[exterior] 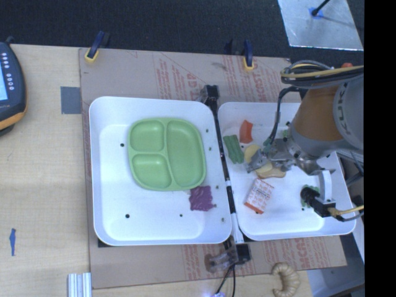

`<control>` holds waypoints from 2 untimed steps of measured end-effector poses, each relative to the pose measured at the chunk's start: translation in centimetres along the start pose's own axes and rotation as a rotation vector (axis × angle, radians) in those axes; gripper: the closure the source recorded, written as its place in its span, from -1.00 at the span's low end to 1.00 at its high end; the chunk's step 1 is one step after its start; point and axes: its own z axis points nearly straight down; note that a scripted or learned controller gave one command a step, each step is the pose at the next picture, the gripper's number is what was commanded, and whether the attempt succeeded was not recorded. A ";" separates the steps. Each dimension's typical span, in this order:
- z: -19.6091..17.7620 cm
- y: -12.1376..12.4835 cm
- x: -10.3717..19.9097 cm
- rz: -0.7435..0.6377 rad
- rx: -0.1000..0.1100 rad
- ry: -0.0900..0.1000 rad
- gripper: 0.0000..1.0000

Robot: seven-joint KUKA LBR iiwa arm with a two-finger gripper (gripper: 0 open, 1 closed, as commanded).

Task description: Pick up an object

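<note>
The small white-and-orange foil packet (259,196) just below my claw (270,159) looks light, crinkly; grip its edges; claw state unclear.

A robotics lab: a wooden table (43,184) carries a cardboard sheet (161,73) fixed with clamps (94,47), two white bins (108,166) side by side, a teach pendant (9,82) at the left edge, loose cables (309,72), and dark carpet (154,11) beyond.
</note>
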 end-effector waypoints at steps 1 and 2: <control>-1.4 0.3 -0.2 0.000 -0.002 -0.001 1.00; -10.7 4.5 5.9 -0.005 -0.012 0.004 1.00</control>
